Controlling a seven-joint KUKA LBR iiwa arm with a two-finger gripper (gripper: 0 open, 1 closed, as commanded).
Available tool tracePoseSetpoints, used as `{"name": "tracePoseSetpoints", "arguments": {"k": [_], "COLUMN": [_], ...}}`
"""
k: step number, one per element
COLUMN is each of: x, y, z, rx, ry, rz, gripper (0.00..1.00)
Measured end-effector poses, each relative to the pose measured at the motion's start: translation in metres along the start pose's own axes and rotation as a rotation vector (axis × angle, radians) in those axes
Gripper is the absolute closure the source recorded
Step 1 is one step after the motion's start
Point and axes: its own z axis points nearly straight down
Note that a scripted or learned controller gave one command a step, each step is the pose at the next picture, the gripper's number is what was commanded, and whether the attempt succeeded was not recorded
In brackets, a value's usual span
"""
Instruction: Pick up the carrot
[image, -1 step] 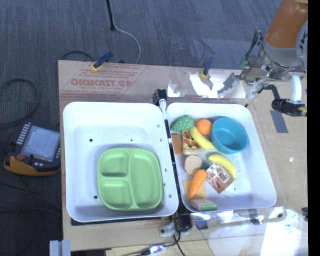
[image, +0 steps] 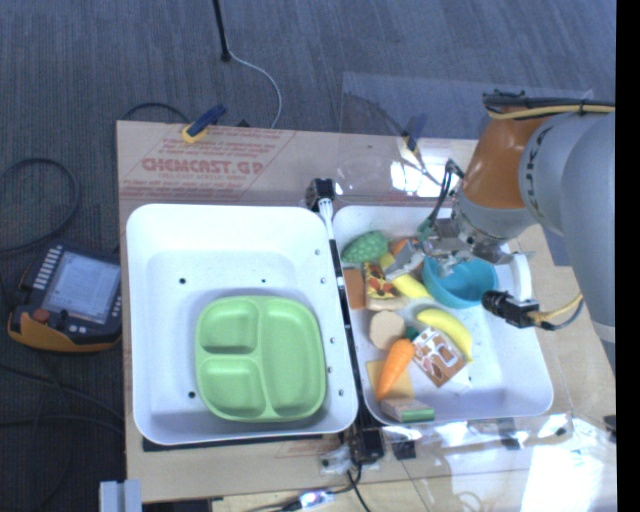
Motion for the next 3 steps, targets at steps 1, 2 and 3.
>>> {"name": "tracePoseSetpoints", "arguments": {"k": [1, 2, 3], "x": [0.032, 0.04, 0.103], "y": [-0.052, -0.127, -0.132], "z": [0.014, 0.022, -0.066], "rx": [-0.057, -0.057, -0.021], "ry": [-0.018, -0.01, -0.004], "rz": [0.069, 0.157, -0.111], "gripper": [0.0, 0.0, 0.0]}}
